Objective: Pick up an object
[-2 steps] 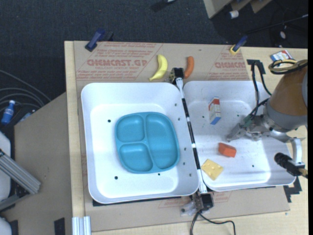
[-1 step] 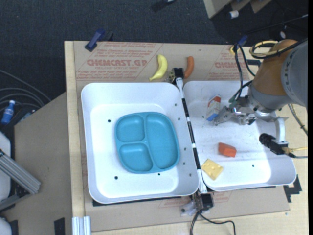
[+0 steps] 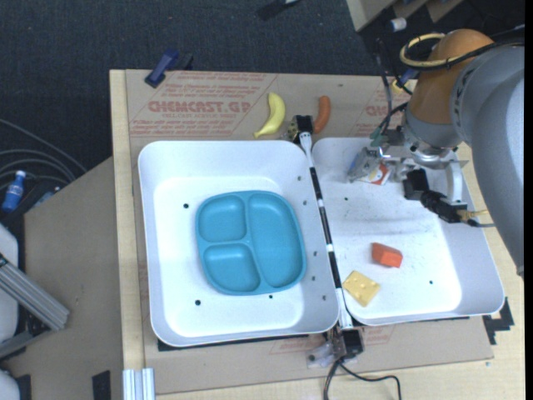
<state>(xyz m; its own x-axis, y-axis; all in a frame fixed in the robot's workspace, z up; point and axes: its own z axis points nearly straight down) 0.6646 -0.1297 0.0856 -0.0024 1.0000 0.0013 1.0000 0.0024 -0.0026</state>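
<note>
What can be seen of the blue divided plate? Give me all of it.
The blue divided plate is a rounded rectangle of what looks like light blue plastic with three compartments: two on its left half, one long one on its right. It lies flat, right side up, slightly skewed, near the middle of the left bin, touching only the bin's floor.
</note>
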